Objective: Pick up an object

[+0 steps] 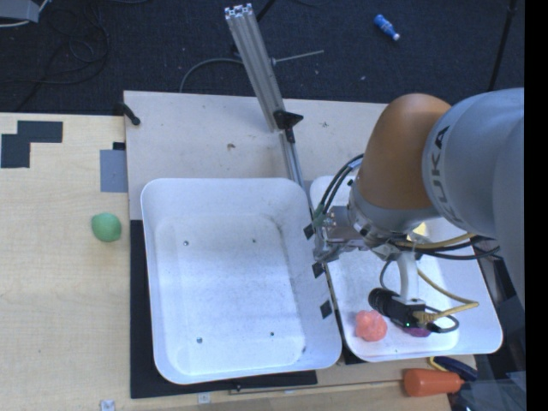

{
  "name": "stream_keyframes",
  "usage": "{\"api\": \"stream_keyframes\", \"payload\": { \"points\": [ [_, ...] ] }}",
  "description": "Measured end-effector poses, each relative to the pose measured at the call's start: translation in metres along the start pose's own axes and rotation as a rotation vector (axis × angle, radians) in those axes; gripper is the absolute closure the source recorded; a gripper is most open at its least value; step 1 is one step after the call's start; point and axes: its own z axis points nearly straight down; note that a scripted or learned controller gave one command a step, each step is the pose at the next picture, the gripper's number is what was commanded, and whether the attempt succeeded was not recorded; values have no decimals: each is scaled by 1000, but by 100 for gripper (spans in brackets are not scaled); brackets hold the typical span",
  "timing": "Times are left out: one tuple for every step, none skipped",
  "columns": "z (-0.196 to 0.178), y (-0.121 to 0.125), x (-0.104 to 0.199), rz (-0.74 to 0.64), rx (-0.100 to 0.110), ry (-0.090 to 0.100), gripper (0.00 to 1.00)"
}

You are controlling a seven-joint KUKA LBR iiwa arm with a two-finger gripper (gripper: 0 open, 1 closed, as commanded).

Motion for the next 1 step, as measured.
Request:
{"api": "stream_keyframes", "payload": {
  "points": [
    [-13,6,48,0,-1,0,100]
  ]
}}
